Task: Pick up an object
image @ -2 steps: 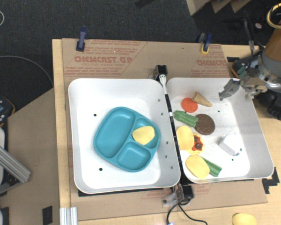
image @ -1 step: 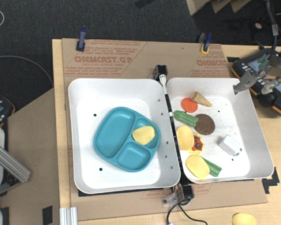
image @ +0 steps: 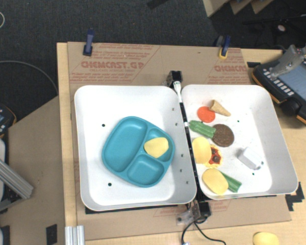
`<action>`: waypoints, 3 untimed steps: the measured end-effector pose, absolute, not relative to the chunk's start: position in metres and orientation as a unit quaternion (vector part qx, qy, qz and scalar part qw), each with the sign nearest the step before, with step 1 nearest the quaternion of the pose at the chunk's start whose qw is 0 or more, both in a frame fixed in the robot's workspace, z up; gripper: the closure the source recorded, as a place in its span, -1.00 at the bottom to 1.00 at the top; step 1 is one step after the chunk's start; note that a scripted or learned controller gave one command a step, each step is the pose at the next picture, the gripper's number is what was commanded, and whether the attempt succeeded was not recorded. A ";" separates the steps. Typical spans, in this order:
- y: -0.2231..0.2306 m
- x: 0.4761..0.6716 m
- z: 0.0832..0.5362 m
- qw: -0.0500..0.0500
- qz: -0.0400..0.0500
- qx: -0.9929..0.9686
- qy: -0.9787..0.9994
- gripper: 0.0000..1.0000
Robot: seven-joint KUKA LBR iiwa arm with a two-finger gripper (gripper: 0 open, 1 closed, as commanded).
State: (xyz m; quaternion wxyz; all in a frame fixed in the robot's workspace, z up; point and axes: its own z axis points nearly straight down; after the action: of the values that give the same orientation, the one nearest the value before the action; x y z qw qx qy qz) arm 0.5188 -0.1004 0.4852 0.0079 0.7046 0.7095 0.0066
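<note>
Camera view looks down on two white bins side by side on a cardboard-covered bench. Left bin (image: 86, 137) holds a teal divided plate (image: 127, 152), and a pale yellow lemon-ish piece (image: 156, 146) sits in the plate's compartment at about 3 o'clock.

Right bin (image: 265, 111) is where the toy food is, mostly along its 9 o'clock wall. At 12 o'clock there's a cone-shaped piece (image: 220, 107) beside a red tomato (image: 206, 114). Just below, a green pod (image: 202, 129) touches a brown round patty (image: 223, 135). Then a yellow piece (image: 200, 149) next to something red and orange (image: 214, 157). Down at 6 o'clock a yellow oval (image: 214, 181) lies against a green bit (image: 231, 182). A grey block (image: 249, 160) sits apart around 4 o'clock.
</note>
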 end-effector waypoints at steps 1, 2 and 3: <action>-0.103 0.520 0.486 0.004 0.001 0.707 0.707 1.00; -0.126 0.477 0.450 -0.002 -0.001 0.708 0.706 1.00; -0.128 0.479 0.378 -0.003 -0.002 0.708 0.706 1.00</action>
State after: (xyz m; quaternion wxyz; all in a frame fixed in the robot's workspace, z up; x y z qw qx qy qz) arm 0.4790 -0.1282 0.3779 -0.0029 0.7078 0.7064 -0.0020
